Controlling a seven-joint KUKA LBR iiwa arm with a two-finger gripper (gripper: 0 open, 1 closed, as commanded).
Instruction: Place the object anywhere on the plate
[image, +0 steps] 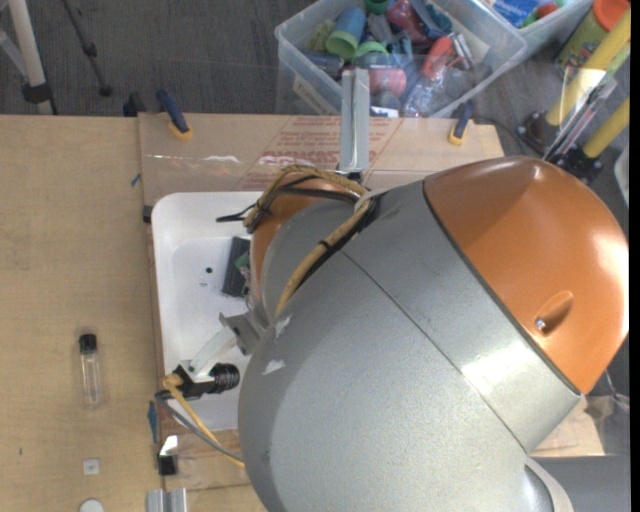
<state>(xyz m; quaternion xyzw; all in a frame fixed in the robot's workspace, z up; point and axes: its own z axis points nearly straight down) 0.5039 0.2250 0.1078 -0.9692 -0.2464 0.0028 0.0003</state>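
1. From the one overhead camera view, you see the arm (420, 350) filling most of the frame; its grey body runs from lower centre up to the right, and the orange band (530, 260) sits at the upper right.
2. You can see a white bin (185, 270) on the table (70, 250), left of the arm; only its left part shows, the rest lies under the arm.
3. Against the bin's floor you see a small dark object (238, 267) just beside the arm's edge; you cannot tell what it is, nor whether it is the task's object; the plate cannot be made out under the arm.
4. The gripper is hidden by the arm's bulk, so you cannot tell whether it is apart, together or clamped on anything.
5. Yellow and black cables (300, 215) loop along the arm's upper left edge; more cables and a black fitting (215, 380) hang at the bin's lower left corner.
6. On the table, well left of the bin, a small clear vial (90, 368) with a dark cap lies on the wood.
7. Beyond the table at the top, a clear tub (400, 50) holds mixed coloured toys; blue clamps (175, 115) grip the table's far edge.
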